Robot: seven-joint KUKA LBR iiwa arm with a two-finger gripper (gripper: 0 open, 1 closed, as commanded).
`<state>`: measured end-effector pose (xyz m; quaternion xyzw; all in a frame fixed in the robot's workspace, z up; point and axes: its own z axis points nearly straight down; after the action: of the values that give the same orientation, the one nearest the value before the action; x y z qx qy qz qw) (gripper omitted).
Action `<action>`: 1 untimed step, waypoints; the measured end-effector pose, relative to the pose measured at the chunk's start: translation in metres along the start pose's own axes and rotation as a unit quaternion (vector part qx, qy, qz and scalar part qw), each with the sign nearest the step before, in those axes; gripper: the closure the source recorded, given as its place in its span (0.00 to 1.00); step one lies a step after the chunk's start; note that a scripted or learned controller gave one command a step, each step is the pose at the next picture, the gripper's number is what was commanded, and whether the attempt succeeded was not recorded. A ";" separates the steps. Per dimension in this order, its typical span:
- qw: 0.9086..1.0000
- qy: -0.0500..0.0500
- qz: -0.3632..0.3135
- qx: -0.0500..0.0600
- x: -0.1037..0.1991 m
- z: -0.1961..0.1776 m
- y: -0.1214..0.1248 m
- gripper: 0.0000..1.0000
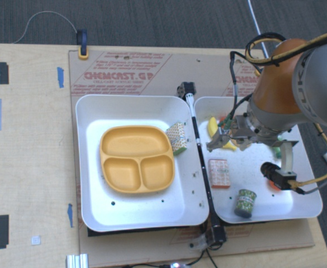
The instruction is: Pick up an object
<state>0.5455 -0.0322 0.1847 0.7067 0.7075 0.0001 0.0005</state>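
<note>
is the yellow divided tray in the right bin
No, the yellow divided tray sits in the left bin, beside a small patterned block.

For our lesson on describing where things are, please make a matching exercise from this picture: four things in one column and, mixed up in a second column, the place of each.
Things
1. yellow divided plate
2. small green can
3. patterned packet
4. pink card

Places
A. near the front edge of the right bin
B. in the left bin, by the plate's far right corner
C. in the middle of the left bin
D. flat in the right bin, close to the divider between the bins

Pairs: 1-C, 2-A, 3-B, 4-D
</note>
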 end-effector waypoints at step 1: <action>1.000 0.000 0.000 0.000 0.000 0.000 0.000 0.00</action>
<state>0.5455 -0.0322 0.1847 0.7067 0.7075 0.0001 0.0005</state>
